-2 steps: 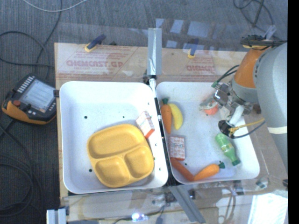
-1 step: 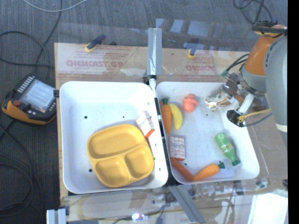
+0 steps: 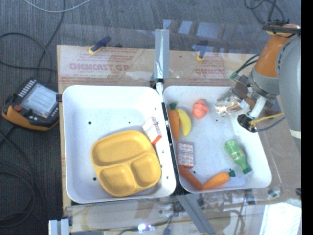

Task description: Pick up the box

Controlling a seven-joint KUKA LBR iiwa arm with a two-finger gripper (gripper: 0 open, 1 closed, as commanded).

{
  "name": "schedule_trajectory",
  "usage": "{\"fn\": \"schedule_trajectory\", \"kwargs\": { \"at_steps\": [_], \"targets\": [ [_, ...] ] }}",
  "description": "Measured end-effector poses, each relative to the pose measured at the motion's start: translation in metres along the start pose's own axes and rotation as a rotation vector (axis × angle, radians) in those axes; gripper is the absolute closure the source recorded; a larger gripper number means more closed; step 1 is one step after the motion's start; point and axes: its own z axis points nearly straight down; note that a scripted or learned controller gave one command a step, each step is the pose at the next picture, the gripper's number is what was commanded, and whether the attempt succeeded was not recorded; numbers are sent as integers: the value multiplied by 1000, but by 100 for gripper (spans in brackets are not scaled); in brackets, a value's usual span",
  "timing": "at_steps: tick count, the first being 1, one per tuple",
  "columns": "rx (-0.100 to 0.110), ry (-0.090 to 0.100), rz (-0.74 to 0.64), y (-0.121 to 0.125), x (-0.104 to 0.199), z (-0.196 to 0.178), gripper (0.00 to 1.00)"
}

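From my overhead camera view, the small flat red-and-white printed box (image 3: 185, 154) lies flat in the right shallow white bin (image 3: 259, 175), near its left wall, just below the yellow plastic banana (image 3: 184, 121) and the upright orange toy carrot (image 3: 174, 124). Two more orange carrots (image 3: 204, 180) sit along the bottom edge, right under the box. The green plastic bottle (image 3: 237, 155) lies off to the right, and a pink-orange peach-shaped toy (image 3: 199, 108) is up top. The end effector (image 3: 234, 105) hangs over the bin's upper right corner, well apart from the box; honestly can't tell from here how it's set, too cluttered. In the left white bin (image 3: 78, 102) there's a yellow divided plastic tray (image 3: 126, 162), with a second small red-and-white carton (image 3: 152, 129) touching its upper right rim.
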Motion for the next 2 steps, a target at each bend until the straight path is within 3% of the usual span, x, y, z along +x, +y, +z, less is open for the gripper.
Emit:
{"fn": "schedule_trajectory", "kwargs": {
  "at_steps": [1,2],
  "targets": [
    [-5,9,3,-103,4,64,0],
    [-6,9,4,-102,3,55,100]
  ]
}}
